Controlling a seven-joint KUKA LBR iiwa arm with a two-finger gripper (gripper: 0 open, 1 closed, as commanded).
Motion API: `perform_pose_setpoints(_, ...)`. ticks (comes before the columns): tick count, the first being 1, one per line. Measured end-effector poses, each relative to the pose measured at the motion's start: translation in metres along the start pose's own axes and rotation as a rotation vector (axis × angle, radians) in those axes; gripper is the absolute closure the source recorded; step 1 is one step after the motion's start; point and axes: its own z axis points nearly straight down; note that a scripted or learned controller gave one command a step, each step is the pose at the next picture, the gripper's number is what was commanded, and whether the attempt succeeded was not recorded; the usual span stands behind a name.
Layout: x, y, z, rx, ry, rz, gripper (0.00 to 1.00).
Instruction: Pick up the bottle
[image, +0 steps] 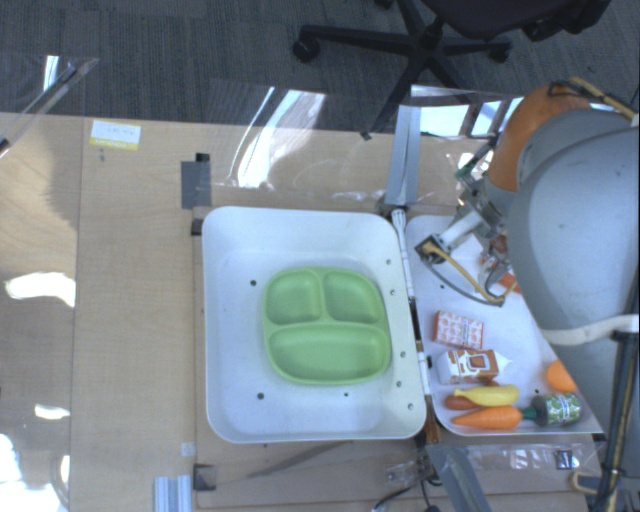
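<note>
Bottle (555, 408) lies in the right bin's (520, 330) near corner; arm (580, 210) looms above, gripper state untellable.

The large grey robot arm (580, 210) comes in from the right side and takes much of that side of the view. It has an orange band (530, 125) near its upper part. Its two-finger gripper (492, 262) points down and left; it is mostly hidden.
</note>
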Motion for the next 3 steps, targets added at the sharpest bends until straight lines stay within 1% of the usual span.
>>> perform_pose_setpoints(1, -0.005, -0.018, 0.008, -0.028, 0.014, -0.452, 0.00)
perform_pose_setpoints(2, -0.090, -0.070, 0.008, -0.035, 0.015, -0.779, 0.00)
perform_pose_setpoints(3, -0.144, -0.085, 0.008, -0.040, 0.016, -0.783, 0.00)
